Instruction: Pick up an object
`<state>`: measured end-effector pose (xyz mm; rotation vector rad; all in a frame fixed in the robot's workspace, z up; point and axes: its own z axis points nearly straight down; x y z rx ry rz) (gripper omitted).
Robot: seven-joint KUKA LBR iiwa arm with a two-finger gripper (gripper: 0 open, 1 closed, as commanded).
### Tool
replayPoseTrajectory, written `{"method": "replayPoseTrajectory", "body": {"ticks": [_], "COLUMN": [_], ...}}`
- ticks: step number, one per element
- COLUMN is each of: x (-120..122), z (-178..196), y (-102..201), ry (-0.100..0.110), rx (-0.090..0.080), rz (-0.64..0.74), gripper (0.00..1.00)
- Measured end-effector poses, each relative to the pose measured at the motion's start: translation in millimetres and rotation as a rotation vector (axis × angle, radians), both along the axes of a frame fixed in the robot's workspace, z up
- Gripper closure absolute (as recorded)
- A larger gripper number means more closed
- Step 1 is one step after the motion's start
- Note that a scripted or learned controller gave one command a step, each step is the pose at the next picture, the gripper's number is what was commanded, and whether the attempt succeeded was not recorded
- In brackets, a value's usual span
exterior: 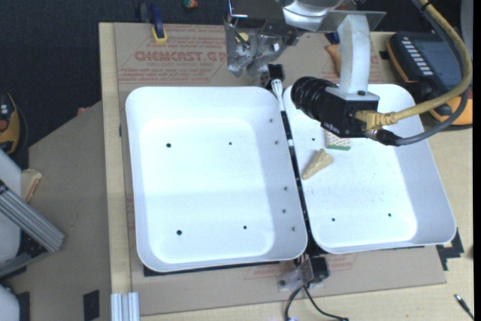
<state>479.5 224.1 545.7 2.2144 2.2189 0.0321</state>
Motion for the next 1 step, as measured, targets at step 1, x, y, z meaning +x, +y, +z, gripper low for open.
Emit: {"method": "replayPoseTrajectory", "body": {"ticks": [1], "x": [-0.4], "z": [0.3], "y": [1.7], "ry": [0.016], "rx": [-0.008], "rz": [0.002], "gripper": [1.00]}}
